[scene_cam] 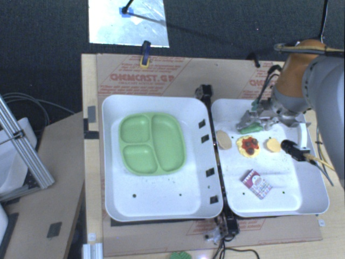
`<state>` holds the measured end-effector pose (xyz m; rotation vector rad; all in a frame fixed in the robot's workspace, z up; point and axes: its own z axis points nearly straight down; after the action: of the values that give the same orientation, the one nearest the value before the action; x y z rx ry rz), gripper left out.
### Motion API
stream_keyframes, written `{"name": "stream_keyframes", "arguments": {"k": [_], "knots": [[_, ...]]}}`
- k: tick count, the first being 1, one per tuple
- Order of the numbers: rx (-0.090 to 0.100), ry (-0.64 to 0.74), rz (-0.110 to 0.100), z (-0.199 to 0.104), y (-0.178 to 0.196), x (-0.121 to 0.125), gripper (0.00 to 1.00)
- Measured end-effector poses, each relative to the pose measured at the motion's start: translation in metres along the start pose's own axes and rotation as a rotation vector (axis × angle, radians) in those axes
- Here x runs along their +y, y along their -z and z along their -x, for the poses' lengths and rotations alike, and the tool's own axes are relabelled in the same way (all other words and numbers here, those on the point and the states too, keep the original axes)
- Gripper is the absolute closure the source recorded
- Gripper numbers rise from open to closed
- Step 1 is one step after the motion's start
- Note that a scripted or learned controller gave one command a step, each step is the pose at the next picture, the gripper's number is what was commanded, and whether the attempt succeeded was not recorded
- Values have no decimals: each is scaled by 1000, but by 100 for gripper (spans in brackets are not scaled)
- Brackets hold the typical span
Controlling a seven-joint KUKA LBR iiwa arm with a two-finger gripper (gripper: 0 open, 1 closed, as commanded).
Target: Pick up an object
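End effector [252, 121] low in right bin [310, 198], at its far side, over a green object [250, 128]; grip state cannot be told. Nearby: pizza toy [249, 145], tan disc [223, 140], yellow piece [273, 145], red-checked packet [256, 183]. Left bin [113, 193] holds green divided plate [151, 143].

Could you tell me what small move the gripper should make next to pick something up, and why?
Probably a short descent. The gripper sits low at the far side of the right bin, over a green object; whether it grips it is unclear. The pizza slice lies just nearer as an alternative.
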<state>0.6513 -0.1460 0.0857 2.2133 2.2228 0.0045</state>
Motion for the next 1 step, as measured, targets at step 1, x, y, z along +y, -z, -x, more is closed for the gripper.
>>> {"name": "stream_keyframes", "arguments": {"k": [1], "knots": [[-1, 2, 1, -1, 11, 0, 100]]}}
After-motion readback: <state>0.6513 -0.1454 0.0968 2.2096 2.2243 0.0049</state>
